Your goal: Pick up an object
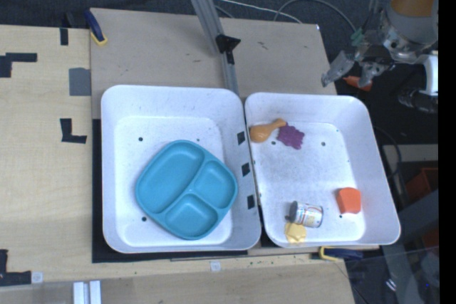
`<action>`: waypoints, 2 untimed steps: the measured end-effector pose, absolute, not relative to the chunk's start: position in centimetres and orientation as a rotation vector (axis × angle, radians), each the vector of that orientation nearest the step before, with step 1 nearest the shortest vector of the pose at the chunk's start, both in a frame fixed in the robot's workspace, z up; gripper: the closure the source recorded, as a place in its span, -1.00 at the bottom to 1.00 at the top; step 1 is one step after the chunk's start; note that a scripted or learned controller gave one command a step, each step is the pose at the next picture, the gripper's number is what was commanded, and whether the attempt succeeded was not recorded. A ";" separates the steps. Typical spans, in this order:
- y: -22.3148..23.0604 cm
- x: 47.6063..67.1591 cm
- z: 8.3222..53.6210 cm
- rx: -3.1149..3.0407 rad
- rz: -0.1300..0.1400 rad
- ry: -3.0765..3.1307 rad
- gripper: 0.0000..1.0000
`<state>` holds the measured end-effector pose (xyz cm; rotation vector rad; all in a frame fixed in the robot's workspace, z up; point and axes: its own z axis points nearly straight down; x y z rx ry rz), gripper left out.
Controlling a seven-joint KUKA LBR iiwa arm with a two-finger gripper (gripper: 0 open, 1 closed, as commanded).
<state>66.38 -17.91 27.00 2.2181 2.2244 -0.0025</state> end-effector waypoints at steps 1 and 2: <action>-17.9 66.4 27.0 2.218 -0.003 2.224 -1.00; -17.8 66.1 22.6 2.221 -0.007 2.226 -1.00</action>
